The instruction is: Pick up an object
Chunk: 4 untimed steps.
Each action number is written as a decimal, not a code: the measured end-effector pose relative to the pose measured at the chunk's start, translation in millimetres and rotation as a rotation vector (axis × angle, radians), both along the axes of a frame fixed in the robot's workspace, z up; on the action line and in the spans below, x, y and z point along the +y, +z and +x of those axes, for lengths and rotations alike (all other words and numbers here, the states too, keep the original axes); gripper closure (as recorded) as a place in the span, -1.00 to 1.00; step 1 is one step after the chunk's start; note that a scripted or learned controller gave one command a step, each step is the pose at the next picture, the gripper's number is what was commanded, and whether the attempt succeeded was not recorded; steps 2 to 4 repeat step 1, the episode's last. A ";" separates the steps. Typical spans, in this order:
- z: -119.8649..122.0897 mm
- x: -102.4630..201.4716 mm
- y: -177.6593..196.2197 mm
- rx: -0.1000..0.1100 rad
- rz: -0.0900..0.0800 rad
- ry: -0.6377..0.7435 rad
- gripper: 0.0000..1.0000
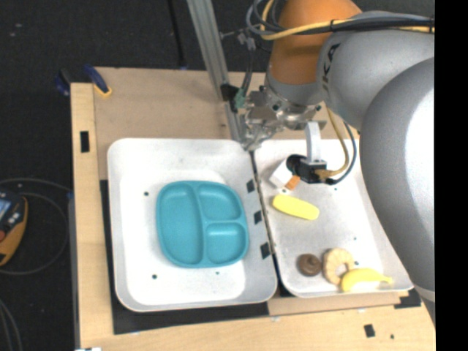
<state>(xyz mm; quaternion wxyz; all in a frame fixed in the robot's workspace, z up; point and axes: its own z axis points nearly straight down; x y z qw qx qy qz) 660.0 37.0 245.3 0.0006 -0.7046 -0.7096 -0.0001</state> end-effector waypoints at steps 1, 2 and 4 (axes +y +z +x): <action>4.7 51.2 9.2 -0.003 0.000 0.000 1.00; 4.7 51.2 9.2 -0.003 0.000 0.000 1.00; 4.7 51.2 9.2 -0.003 0.000 0.000 1.00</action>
